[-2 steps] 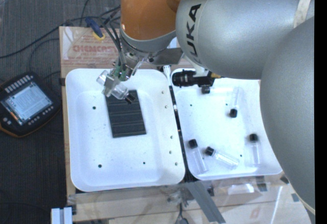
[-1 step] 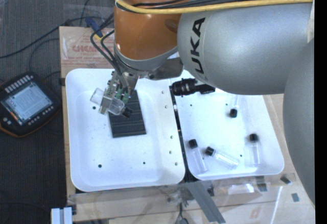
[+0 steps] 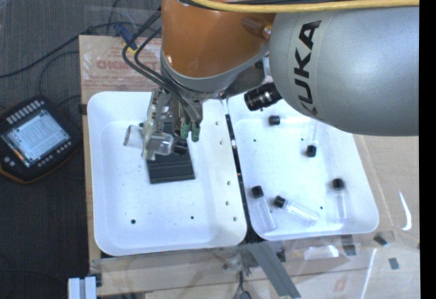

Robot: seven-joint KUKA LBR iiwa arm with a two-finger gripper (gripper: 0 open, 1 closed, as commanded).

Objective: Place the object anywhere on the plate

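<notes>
As the grey KUKA arm (image 3: 340, 52), with its orange band (image 3: 211, 11), reached in from the right over the bench, we saw its two-finger gripper (image 3: 165, 137) hanging low in the left shallow white plastic bin (image 3: 95, 175), toward that bin's far side. A clear, tube-shaped plastic vial (image 3: 158, 146) showed at the gripper's tip, lying roughly crosswise, just at the far left corner of the black, ribbed, rectangular plate (image 3: 172, 171). We could not tell how far the gripper was open, or whether it had hold of the vial. We also could not make out whether the vial was touching the plate or sitting just above it. The plate lay flat on the bin floor, near the middle of the left bin.

In the right shallow white plastic bin (image 3: 364, 185), three more clear vials with black caps (image 3: 300, 211) lay along the near side, with two small black caps (image 3: 310, 150) farther back. A handheld control pendant with a lit screen (image 3: 34, 139) sat on the dark floor to the left of the bench.
</notes>
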